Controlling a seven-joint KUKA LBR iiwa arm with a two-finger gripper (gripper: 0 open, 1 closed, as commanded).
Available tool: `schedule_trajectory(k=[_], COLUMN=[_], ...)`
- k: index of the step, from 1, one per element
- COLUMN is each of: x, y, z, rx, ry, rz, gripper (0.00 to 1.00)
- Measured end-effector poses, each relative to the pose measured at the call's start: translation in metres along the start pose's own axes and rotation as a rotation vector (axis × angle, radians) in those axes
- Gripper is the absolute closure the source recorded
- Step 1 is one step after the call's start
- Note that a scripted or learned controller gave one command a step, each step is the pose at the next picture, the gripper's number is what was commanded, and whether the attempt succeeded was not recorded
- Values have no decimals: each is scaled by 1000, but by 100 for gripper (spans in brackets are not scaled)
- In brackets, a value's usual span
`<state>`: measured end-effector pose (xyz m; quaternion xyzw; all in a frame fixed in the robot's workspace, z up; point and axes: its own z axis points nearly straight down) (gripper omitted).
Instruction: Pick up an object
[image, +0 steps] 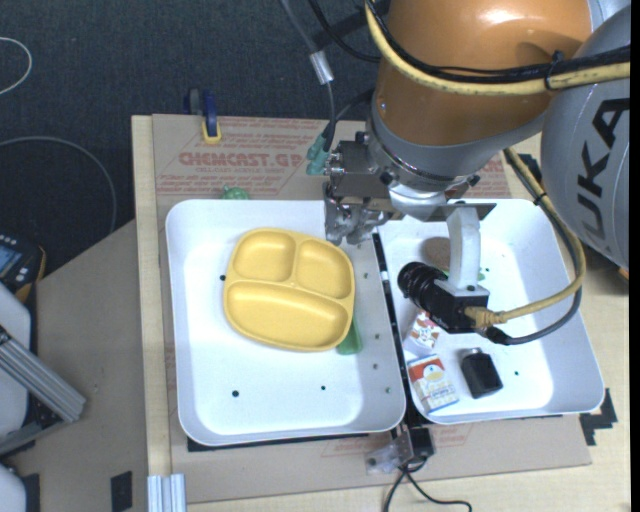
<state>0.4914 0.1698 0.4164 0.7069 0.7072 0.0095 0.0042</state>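
Gripper: my gripper (348, 228) hangs over the top right corner of the left bin, just above the yellow plate's far corner. I cannot tell how it is set, and I see nothing held in it.
Arm: my big arm (480, 70) comes in from the right, with its orange band over the wall between the bins.
Left bin: the left bin (200, 380) holds the yellow plate (290, 288), which has three parts and lies flat.
Green thing: a small green thing (349, 340) peeks out from under the plate's right edge.
Right bin: the right bin (560, 370) holds a small card box (433, 382) with red and white on it, and a little black block (482, 372) just beside it.
Camera: a black camera (432, 290) on my wrist hangs over the right bin, with a yellow cable (555, 300) looping from it.
Bench: a brown board (255, 155) lies under both bins.
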Motion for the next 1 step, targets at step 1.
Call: schedule_trajectory(k=[1], x=[12], y=[18], z=[45], rx=[24], ry=[-9], rz=[1], gripper=[100])
